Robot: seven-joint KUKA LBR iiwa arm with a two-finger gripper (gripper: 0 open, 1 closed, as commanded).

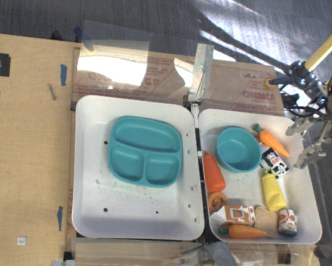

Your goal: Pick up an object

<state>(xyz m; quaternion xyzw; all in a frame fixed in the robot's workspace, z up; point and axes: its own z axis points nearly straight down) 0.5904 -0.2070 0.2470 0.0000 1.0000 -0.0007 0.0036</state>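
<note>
1. Camera view: two white bins are sitting side by side on the bench. The left bin (88, 210) is holding a teal divided plate (145, 151), which is lying flat near its middle.
2. The right bin (314, 223) is holding all the loose objects that could be picked up. A teal bowl (237, 148) is standing upright in its far-left part.
3. An upper carrot (272, 142) is lying at a slant just to the right of the bowl, and a black-and-white carton (274, 162) is sitting just below it, beside the bowl's rim.
4. A yellow bottle (275, 192) is lying below the carton, pointing towards the near edge.
5. An orange-red bottle (213, 172) is lying along the bin's left wall, below the bowl.
6. Along the near edge, a small white-and-orange box (240, 214), a tan lump (266, 218) and a small can (287, 222) are sitting in a row. A lower carrot (244, 231) is lying in front of the box.
7. The gripper (308, 146) is hanging over the far-right edge of the right bin, to the right of the upper carrot and the carton. It is showing as a tangle of metal parts, so I cannot tell whether it is open or closed, or whether it is gripping anything.
</note>
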